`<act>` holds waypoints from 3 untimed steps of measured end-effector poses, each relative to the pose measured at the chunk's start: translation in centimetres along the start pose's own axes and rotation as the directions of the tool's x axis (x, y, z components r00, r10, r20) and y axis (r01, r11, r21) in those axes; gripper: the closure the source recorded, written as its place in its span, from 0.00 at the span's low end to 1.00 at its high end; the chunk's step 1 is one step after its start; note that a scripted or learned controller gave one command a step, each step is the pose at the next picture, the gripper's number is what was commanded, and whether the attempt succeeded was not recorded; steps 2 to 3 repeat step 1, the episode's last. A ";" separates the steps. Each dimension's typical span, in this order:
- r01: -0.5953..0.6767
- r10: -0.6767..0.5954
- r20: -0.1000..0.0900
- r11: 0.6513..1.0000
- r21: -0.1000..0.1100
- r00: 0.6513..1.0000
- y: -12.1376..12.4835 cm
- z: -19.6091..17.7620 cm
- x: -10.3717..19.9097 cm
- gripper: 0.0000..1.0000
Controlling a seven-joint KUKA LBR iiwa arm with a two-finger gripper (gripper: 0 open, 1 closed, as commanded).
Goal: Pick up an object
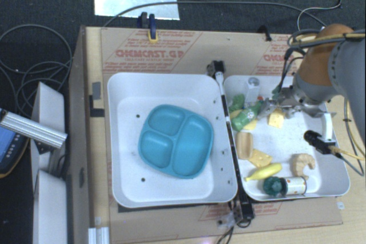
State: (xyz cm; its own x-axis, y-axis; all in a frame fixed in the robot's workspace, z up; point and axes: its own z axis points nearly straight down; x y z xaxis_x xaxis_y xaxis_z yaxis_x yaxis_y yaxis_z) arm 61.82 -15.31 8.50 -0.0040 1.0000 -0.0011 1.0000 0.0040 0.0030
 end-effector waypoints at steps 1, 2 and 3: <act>0.003 -0.003 0.001 1.000 -0.002 1.000 0.1 -1.1 0.0 1.00; 0.003 -0.003 0.001 1.000 -0.002 1.000 0.1 -1.1 0.0 1.00; 0.003 -0.003 0.001 1.000 -0.002 1.000 0.1 -1.1 0.0 1.00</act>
